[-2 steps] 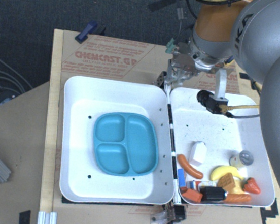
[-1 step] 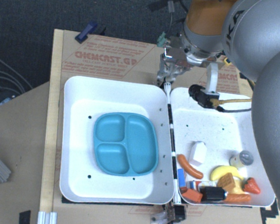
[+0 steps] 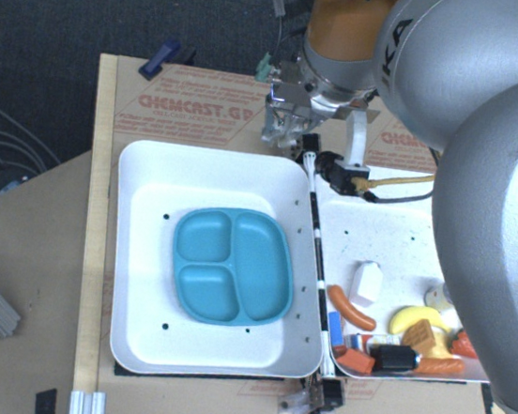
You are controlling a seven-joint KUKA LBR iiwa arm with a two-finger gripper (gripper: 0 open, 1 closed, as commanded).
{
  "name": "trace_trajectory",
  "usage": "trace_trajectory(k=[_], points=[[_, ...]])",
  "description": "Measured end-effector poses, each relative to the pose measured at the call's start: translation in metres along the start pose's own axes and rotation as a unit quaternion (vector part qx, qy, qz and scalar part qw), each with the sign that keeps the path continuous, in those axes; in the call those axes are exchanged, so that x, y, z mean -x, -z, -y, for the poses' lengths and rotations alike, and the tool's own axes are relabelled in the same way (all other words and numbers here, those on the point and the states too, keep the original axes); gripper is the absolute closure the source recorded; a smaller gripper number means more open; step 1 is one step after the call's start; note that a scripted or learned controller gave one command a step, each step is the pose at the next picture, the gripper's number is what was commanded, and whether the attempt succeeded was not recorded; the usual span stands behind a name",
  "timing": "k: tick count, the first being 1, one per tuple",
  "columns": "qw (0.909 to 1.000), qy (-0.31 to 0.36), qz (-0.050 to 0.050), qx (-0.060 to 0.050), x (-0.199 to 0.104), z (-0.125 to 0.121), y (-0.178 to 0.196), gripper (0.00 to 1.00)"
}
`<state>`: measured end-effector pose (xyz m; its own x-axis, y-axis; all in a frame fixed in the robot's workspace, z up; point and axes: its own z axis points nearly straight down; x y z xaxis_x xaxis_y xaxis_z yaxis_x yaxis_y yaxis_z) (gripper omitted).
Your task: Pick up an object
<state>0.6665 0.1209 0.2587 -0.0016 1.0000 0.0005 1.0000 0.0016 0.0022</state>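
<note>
arm [image 3: 495, 138]: big smooth grey casing nearest the lens, filling the right side, with an orange band [image 3: 344, 28] above the wrist.
gripper [image 3: 293, 125]: metal wrist hardware poised over the far rim where the two bins meet; cannot tell how its jaws stand.
left bin [image 3: 148, 187]: shallow, white, glossy, with rounded corners.
plate [image 3: 230, 266]: smooth blue plastic, rounded rectangle split into three compartments, lying flat in the middle of the left bin; its long axis runs from near left to far right.
right bin [image 3: 378, 236]: white, speckled floor, partly hidden by the arm.
sausage [image 3: 351, 310]: red-orange, rounded ends, lying slantwise just beside the dividing rim.
white block [image 3: 366, 284]: small, boxy, just beyond the sausage.
banana [image 3: 417, 319]: yellow, curved, near the bin's front edge.
black object [image 3: 393, 359]: dark, glossy, among small red and orange pieces in the near corner.
bench [image 3: 206, 109]: brown paper-covered board printed with red lettering, under both bins.
</note>
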Motion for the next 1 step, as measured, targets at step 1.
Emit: trace_trajectory(k=[1], points=[[1.0,-0.001,0.001,-0.002,0.0814,0.0003,0.0038,1.0]])
